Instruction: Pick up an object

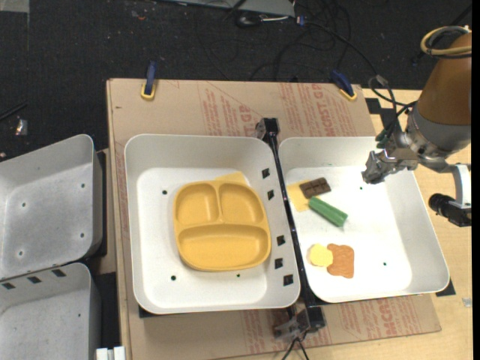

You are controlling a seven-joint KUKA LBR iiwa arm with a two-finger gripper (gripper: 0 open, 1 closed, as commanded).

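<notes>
My gripper (373, 172) hangs over the right white plastic bin (420, 223), up-right of the green cylindrical block (328, 211); can't tell its state. To grab well I'd centre over the block and close across its short width. It's smooth, lies flat, slanted, beside a brown chocolate-like slab (315, 187).

Bright, even overhead light; soft shadows; mild glare on white bins (150, 156); slightly grainy.
</notes>
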